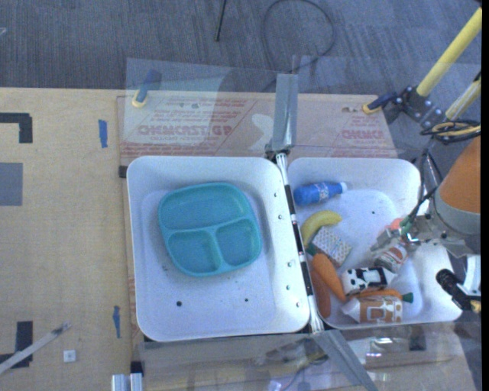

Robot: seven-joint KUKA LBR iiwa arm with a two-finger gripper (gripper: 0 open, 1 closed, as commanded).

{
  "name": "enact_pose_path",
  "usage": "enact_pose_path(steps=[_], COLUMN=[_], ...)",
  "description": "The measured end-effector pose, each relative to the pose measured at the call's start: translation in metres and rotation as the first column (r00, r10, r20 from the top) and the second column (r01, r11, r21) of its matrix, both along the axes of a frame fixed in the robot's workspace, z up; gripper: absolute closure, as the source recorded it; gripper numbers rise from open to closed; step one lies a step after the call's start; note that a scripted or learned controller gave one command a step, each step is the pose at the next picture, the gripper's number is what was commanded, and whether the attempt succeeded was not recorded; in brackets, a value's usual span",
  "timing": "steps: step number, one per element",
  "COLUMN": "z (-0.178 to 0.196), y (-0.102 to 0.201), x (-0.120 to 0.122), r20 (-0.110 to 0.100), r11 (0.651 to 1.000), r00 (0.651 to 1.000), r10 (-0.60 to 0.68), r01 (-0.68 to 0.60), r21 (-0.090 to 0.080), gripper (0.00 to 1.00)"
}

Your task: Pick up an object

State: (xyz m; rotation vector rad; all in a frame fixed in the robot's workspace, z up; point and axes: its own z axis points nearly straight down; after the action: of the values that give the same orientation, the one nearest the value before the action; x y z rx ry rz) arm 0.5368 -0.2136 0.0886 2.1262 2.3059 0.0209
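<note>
Gripper (391, 243) low in right bin (367, 202) at frame right, finger state unclear, beside small bottle (391, 256), teal plate (208, 227) in left bin (149, 229)

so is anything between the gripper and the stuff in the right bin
Nothing visible. The gripper is already down among the items in the right bin, near a small bottle, with the cow toy and carton just below it in the view.

grey carpet floor (114, 34) w/ black cable (306, 23) behind; tan bench top (61, 229) w/ blue tape bits (102, 133)
</note>
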Motion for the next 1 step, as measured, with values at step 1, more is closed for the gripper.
enact_pose_path(steps=[1], z=[0.0073], y=[-0.0054], x=[-0.0001], r20=[0.0], r11=[1.0], r00=[1.0], r10=[-0.007], r01=[0.007], r21=[-0.004], gripper=[1.0])
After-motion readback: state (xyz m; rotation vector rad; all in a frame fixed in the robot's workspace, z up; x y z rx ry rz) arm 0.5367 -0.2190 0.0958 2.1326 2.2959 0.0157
